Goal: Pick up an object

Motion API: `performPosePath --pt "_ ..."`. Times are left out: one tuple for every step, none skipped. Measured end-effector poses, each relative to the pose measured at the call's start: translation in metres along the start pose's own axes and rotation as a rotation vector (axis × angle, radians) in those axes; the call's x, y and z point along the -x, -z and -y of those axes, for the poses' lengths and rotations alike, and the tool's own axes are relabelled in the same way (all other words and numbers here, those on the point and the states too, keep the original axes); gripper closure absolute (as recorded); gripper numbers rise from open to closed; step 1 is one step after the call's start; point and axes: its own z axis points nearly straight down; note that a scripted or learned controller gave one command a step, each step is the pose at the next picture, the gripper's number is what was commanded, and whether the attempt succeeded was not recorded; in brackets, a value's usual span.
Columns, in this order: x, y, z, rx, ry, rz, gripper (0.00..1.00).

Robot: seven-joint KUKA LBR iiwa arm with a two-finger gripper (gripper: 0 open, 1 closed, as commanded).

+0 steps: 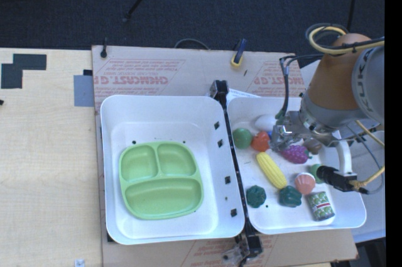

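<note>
Red printing, seen upside down, is carried by the cardboard sheet under the bins; its letters cannot be made out reliably.
</note>
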Motion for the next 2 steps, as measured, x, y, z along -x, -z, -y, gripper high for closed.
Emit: performPosePath --pt "0.001 0.053 -0.001 0.002 0.001 0.0 1.0" --pt "-0.034 0.05 0.05 -0.007 0.003 -0.002 1.0"
